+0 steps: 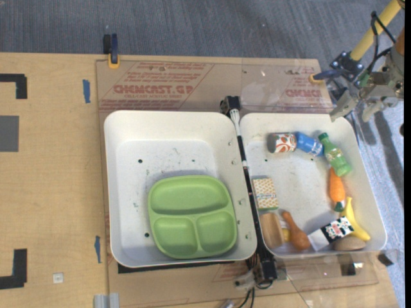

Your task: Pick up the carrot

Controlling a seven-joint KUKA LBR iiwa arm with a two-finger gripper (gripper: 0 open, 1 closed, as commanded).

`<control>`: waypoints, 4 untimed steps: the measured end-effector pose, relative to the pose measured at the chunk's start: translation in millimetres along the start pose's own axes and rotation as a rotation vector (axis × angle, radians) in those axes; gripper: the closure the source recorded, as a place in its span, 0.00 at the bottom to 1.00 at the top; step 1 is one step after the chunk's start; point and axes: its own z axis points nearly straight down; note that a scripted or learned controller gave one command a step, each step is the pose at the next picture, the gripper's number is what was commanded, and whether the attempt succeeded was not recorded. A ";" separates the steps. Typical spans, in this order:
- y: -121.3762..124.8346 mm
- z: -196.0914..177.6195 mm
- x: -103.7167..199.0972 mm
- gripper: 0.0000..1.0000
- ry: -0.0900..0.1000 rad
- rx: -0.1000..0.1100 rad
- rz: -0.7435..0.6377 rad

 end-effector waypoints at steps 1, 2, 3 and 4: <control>-35.4 145.7 2.1 0.00 0.003 -0.016 -0.059; -136.0 157.5 22.8 0.00 -0.001 -0.007 -0.028; -162.0 157.4 48.3 0.00 -0.007 -0.013 -0.272; -158.3 145.2 45.7 1.00 -0.018 -0.027 -0.269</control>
